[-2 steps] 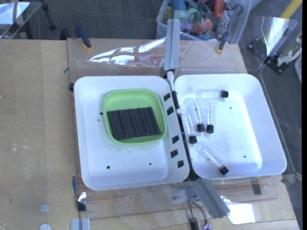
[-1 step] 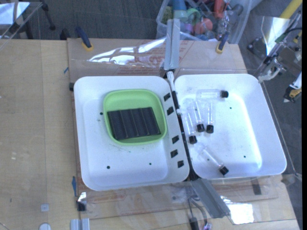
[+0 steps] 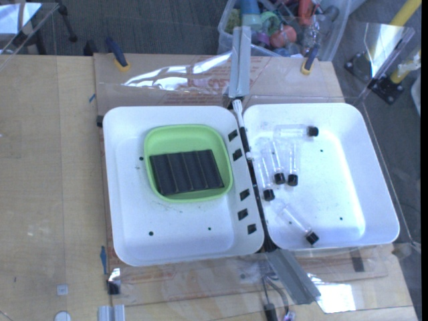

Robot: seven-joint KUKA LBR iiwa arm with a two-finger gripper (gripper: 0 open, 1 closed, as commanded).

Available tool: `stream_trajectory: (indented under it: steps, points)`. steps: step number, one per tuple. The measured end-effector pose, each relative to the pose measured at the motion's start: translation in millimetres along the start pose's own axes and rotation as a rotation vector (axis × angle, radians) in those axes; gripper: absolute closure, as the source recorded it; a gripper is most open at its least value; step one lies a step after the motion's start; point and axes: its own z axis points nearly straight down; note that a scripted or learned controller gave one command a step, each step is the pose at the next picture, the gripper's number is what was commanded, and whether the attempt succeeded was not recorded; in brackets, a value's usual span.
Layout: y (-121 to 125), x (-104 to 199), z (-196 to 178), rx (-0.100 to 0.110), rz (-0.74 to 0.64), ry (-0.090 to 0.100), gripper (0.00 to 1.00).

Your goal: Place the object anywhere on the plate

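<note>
The likely things to be moved, five clear plastic vials with black caps, lay loose in the right-hand shallow white bin, towards its left half. None touched the plate, so by my reading the placing had not been started: a vial had yet to be picked, lifted across the wall between the bins and set down.

The topmost vial lay crosswise, its long axis running left to right and its cap pointing right. Three vials in the middle lay close together and nearly parallel, with their long axes running away from the camera and their caps at the near end. The leftmost vial of the three sat a little nearer than the other two. The nearest vial lay apart from them on a diagonal, with its cap pointing towards the near right corner.

The rounded square lime-green plate sat in the left-hand shallow white bin. It bore a dark grey ribbed rectangular slab, whose grooves ran roughly away from the camera. If that slab was the object meant, the task was already done. I could not tell which.

The state of the claw could not be told.
</note>
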Motion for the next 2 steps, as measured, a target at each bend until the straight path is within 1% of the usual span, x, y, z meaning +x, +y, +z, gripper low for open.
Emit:
stream_trajectory:
  steps: [1, 2]
  points:
    - [22, 4, -13, -0.002, 0.133, 0.001, 0.00]
    - [22, 9, 97, 0.006, 0.228, -0.003, 0.00]
